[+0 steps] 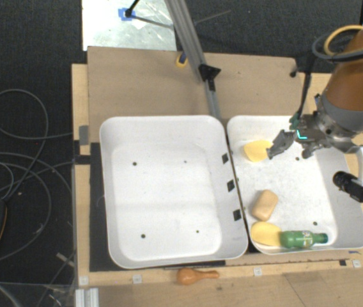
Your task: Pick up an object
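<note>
Orange pear-shaped object (197,275) lies outside the bins (169,190).

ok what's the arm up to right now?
The arm reaches in from the right over the right bin, with its gripper right beside a pale yellow lump near the bin's far end. Nothing is visibly held. Nearer the front lie a tan block, another yellow piece and a green bottle. An orange object sits outside the bins on the bench.

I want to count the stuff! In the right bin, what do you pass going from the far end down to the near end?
Yellow piece beside the end effector → tan block → yellow lump → green bottle.
</note>
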`<state>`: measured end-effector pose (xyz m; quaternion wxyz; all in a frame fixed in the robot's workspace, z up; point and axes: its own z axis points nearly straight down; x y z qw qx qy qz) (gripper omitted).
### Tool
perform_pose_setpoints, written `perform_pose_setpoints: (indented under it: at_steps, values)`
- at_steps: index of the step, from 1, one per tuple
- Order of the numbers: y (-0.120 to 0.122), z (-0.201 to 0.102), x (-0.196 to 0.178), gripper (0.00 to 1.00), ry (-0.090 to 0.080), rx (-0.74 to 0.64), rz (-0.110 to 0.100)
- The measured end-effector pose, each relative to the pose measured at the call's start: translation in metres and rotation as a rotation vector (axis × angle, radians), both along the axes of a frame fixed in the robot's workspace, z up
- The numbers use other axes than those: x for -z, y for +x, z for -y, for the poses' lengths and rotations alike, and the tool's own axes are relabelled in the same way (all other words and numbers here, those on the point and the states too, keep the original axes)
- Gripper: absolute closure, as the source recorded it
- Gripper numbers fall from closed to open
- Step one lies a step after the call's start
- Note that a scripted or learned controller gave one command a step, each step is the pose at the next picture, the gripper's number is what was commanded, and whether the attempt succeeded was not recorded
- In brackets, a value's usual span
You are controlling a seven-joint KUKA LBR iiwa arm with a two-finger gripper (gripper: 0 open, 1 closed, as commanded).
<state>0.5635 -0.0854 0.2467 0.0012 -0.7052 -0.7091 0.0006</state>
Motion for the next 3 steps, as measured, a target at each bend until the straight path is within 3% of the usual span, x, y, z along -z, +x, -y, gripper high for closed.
perform_pose_setpoints:
  at_steps: [1,3]
  values:
    - [0.001,0.000,-0.002,0.00,0.000,0.003,0.004]
    - [0.000,0.005,0.083,0.00,0.000,0.006,0.000]
